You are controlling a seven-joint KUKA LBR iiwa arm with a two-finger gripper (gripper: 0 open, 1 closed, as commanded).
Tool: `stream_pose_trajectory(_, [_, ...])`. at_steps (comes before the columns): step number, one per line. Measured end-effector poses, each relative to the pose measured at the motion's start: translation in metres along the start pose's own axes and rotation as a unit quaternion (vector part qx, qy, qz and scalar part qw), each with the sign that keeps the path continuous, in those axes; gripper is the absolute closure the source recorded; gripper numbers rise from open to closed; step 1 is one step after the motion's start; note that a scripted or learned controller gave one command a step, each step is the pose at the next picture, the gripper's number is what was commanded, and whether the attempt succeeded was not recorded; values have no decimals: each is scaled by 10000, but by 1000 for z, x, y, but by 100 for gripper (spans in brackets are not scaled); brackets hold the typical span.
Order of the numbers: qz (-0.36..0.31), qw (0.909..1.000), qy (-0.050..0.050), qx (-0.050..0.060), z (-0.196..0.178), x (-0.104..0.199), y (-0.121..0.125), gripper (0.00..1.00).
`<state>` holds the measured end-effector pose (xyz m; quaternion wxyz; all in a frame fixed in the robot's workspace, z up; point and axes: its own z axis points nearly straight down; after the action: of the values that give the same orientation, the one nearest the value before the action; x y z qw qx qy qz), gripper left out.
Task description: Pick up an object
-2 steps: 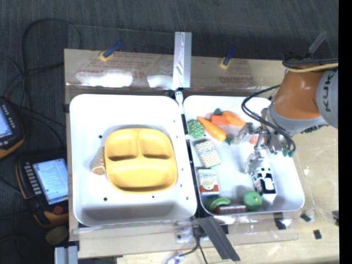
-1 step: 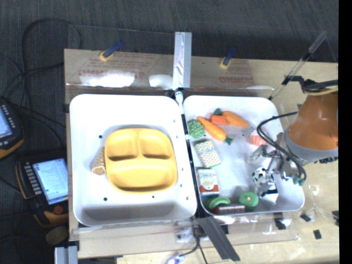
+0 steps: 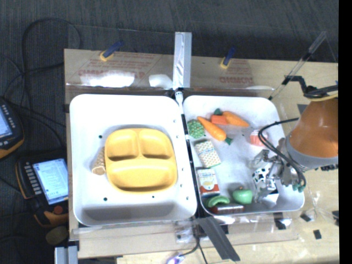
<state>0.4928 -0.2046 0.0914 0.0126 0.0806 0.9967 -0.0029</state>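
Note:
The right bin (image 3: 275, 111) holds several small toy foods. Two orange carrots (image 3: 212, 128) (image 3: 235, 119) lie near its back, beside a green knobbly piece (image 3: 195, 128). A dotted white packet (image 3: 208, 153) and a small carton (image 3: 207, 181) lie along the left wall. A green apple-like piece (image 3: 242, 194) and a green curved piece (image 3: 218, 201) sit at the front. My gripper (image 3: 263, 177) hangs low over the bin's front right part, just right of the green apple-like piece. Cables and the wrist blur what lies under it.
The left bin (image 3: 82, 147) carries a yellow divided plate (image 3: 141, 157) with a tan cone (image 3: 99, 161) against its left side. A pink piece (image 3: 256, 139) lies near the arm's orange band (image 3: 316, 128). A metal divider (image 3: 182, 59) stands between the bins at the back.

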Motion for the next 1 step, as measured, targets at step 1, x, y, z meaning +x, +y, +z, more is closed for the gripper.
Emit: stream_pose_trajectory(1, [547,9985,5,11,0,3,9,0])
